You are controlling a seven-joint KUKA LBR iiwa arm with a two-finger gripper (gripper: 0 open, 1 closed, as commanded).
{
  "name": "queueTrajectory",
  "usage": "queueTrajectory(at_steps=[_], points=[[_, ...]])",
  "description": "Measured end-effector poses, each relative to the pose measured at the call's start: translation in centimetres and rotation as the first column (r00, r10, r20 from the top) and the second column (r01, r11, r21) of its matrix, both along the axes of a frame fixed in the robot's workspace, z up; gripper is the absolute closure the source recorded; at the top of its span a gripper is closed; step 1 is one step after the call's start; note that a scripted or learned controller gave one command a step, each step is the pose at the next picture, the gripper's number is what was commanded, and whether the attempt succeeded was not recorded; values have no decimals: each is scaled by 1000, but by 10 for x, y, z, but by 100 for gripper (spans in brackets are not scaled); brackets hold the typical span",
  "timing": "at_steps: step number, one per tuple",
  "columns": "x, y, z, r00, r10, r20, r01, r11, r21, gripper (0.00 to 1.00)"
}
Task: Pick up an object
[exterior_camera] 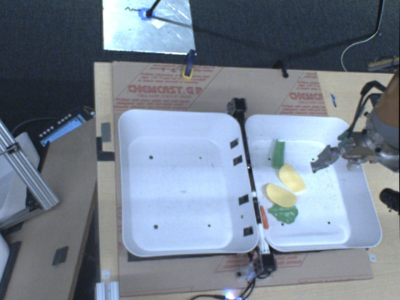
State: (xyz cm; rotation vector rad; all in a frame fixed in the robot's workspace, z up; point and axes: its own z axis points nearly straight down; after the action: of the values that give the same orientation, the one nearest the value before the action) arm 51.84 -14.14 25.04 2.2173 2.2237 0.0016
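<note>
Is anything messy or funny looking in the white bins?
Not really. The toys sit bunched in the right bin near the divider: a green block, two yellow pieces and a green piece. A small orange thing lies by the divider. The gripper hovers beside them.

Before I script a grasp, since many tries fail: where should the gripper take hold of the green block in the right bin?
Probably across the green block's narrow width, near mid-length, coming from above. It lies flat and elongated along the right bin's left wall, apart from the yellow pieces, so its long sides look free.
</note>
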Motion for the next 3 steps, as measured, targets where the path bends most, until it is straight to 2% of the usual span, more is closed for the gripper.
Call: queueTrajectory(at_steps=[1,2,3], points=[[-25,21,-160,1000,-1,-14,1,1000,5,0],[-20,18,-141,1000,-1,1,1,1000,0,100],[49,120,-61,1000,13,12,-13,1000,3,100]])
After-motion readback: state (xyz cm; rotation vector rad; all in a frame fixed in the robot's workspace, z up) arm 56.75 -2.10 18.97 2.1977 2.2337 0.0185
